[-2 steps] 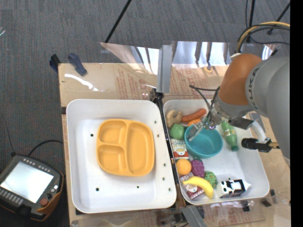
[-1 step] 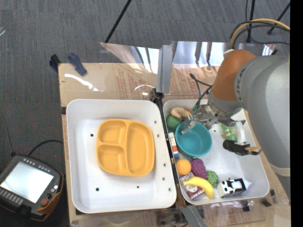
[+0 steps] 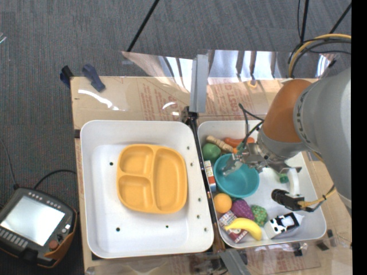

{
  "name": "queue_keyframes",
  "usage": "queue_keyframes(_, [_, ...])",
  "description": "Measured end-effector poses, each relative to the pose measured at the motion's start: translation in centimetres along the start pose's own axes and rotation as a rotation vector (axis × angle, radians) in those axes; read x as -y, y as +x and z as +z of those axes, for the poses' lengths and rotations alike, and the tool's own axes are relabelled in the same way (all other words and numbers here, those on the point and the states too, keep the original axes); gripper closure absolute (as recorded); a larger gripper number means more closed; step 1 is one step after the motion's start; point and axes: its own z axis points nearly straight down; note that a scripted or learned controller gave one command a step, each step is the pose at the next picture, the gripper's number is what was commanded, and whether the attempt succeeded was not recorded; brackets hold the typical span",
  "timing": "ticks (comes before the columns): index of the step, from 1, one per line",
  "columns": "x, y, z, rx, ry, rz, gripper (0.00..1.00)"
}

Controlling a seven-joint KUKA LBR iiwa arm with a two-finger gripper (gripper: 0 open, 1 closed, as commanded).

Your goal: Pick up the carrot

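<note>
The gripper point(image 3: 236, 160) hangs over the teal bowl point(image 3: 238, 181) in the right bin point(image 3: 317, 211), fingers spread with nothing between them, the carrot point(image 3: 234, 142) just behind.

No text can be read with certainty. The brown cardboard sheet point(image 3: 150, 94) lying behind the left white bin point(image 3: 92, 153) carries rows of red printing, too small and slanted to make out. A small flat pack point(image 3: 210, 173) at the right bin's near wall, beside the teal bowl point(image 3: 241, 182), bears illegible markings.
</note>
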Motion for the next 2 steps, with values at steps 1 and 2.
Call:
queue_keyframes(1, [-4.9,-1.3,0.2,-0.002,0.010,0.180,0.00])
queue_keyframes(2, [-5.5,-2.8,0.1,-0.005,0.007,0.568,0.00])
